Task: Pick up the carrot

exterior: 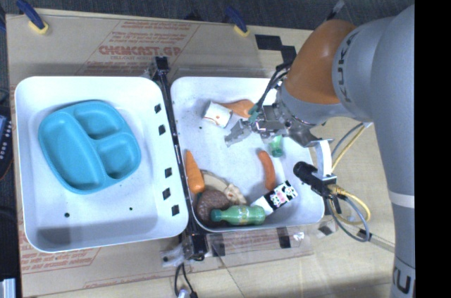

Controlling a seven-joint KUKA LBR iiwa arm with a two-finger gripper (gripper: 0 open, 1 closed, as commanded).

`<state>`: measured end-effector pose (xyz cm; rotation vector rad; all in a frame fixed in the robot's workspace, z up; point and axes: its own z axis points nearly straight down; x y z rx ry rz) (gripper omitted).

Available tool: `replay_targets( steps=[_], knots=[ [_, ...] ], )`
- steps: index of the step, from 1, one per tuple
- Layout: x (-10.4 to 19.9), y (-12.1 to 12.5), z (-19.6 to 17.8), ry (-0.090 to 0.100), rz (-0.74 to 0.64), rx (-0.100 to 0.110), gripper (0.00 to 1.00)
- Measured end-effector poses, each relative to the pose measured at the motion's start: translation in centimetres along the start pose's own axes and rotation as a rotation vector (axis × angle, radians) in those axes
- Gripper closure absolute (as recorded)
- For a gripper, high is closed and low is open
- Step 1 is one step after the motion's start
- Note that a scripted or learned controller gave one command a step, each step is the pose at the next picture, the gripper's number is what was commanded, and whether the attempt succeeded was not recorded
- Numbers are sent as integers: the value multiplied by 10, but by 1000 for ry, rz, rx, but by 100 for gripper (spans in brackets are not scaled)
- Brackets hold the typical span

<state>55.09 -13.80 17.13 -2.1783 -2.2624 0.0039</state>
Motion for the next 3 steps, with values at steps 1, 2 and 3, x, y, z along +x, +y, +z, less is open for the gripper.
replay_targets(
  steps=[1, 2, 3],
  knots=[
    [-64, 78, -3, -3, -318, -2, 0],
    [-73, 104, 49, 0, -201, 1, 0],
    [-72, 107, 36, -4, -212, -4, 100]
  ],
)
